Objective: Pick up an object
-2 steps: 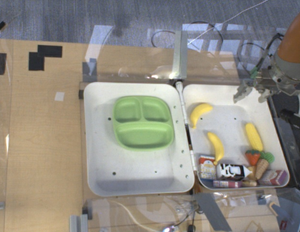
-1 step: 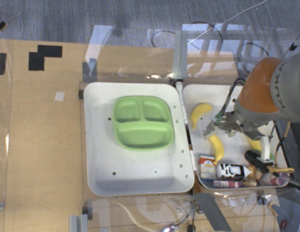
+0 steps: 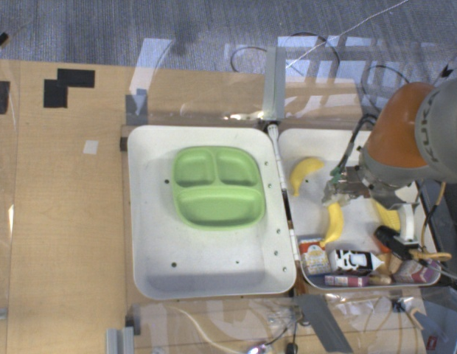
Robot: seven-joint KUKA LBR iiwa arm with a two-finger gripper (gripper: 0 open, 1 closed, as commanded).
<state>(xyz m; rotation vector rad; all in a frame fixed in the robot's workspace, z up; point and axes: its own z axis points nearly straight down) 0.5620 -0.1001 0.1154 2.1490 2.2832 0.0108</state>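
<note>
Two bananas [image 3: 305, 172] lie in the right bin [image 3: 287, 142], one [image 3: 332, 224] just below the jaws, whose state I cannot tell; probably light, soft and curved, best gripped across its thick middle.

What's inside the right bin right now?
Right bin: two bananas, a third partly hidden, small packages along the near wall. The arm covers the far right side.

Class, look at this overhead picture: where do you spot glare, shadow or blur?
Camera view: pale glare streaks lie above the bins, as if on clear sheeting; a soft shadow falls along the left bin's near wall, below the green divided plate; the small packages in the right bin look blurred.
</note>
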